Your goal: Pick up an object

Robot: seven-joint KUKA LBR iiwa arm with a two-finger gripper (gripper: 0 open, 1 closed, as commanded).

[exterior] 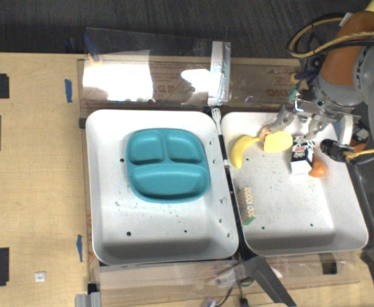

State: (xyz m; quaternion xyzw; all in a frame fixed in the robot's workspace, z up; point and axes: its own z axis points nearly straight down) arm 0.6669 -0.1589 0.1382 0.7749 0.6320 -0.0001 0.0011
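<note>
Take the banana (241,149) as the likeliest target: found in the right bin (302,232), in its far left part, close to the wall shared with the left bin (104,190), just beside a yellow lump (277,141). Judge it light, probably a toy, smooth and somewhat slippery, with a curved skin that could roll out of a pinch. Grip across the thick middle, square to its length, not at the tapering ends. Read the long axis as bowed and slanting, from the far end next to the lump to the near end by the dividing wall; cannot tell which end bears the stem. Find the gripper (297,125) to the right of the lump, over the far side of the bin, fingers spread and pinching nothing.
</note>
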